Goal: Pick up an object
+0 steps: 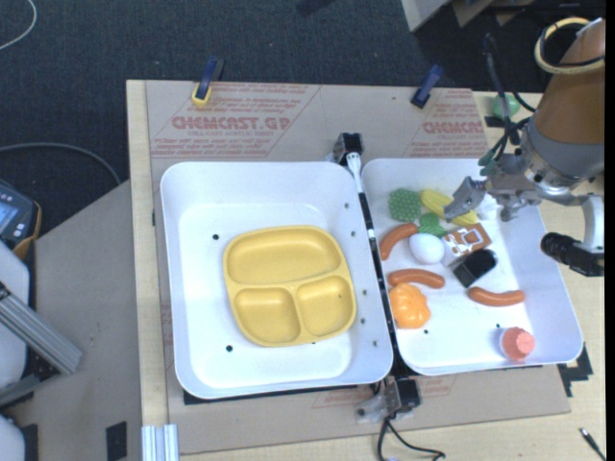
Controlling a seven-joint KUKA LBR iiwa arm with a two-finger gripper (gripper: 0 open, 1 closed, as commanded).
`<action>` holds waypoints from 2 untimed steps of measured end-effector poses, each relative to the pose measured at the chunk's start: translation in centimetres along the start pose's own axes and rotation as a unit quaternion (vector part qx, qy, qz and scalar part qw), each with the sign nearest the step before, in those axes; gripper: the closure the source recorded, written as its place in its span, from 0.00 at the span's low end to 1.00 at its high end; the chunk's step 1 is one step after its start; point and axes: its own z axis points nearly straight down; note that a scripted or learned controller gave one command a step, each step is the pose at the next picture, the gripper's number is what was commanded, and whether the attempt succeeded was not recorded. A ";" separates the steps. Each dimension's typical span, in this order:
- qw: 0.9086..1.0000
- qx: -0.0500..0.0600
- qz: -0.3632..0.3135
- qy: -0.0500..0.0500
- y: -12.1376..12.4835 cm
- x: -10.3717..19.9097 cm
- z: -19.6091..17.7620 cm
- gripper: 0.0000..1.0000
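Note:
The right bin (538, 353) holds several toy foods. A green bumpy piece (407, 203) and a yellow piece (437, 200) lie at its back. Below them are a white egg (427, 249), a small orange and white box (468, 239) and a black block (475, 267). Three sausages lie around them (397, 239), (416, 278), (497, 297). An orange pepper (408, 305) and a pink cupcake (518, 343) sit near the front. My gripper (487, 203) hangs open above the back of this bin, just right of the yellow piece and above the box, with nothing between its fingers.
The left bin (192, 200) holds a yellow divided plate (286, 284). A black divider clip (348, 147) sits where the bins meet. Blue clamps (206, 80), (427, 85) hold the cardboard at the back. Black gear (572, 251) juts in at the right bin's edge.

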 end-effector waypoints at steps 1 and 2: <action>1.000 -0.007 -0.001 -0.001 0.3 0.0 -0.8 0.00; 1.000 -0.004 -0.001 0.000 0.1 -0.6 5.3 0.00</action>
